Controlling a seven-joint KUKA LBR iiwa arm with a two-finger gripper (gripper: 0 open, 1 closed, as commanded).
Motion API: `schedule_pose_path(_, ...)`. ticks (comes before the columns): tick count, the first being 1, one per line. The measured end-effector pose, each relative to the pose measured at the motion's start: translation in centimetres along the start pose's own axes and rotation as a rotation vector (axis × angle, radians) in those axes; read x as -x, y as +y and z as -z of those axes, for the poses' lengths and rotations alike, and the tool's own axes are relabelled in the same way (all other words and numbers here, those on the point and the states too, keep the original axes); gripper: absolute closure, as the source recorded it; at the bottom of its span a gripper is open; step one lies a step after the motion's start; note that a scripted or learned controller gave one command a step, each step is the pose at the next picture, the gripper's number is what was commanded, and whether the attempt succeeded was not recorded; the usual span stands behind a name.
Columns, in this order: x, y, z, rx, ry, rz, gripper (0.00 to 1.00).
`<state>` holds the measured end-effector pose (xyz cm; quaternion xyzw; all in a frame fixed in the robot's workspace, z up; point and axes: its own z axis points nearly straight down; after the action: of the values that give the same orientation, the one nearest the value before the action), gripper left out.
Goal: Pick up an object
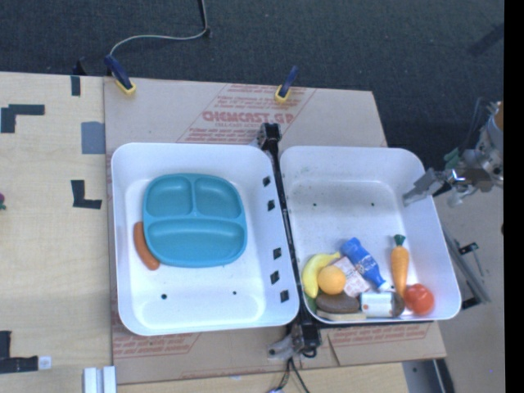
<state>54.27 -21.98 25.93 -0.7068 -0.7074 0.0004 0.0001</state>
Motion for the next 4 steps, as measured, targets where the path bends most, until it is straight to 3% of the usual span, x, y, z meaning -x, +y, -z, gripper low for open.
schedule_pose_path(2, -10.0, -0.7, -17.3, 0.002, 0.001, 0.000, 0.00)
schedule_pose_path(3, -8.5, -2.0, -17.3, 0.007, -0.001, 0.000, 0.00)
schedule_pose_path(4, -8.4, -1.9, -16.2, 0.010, -0.004, -0.001, 1.00)
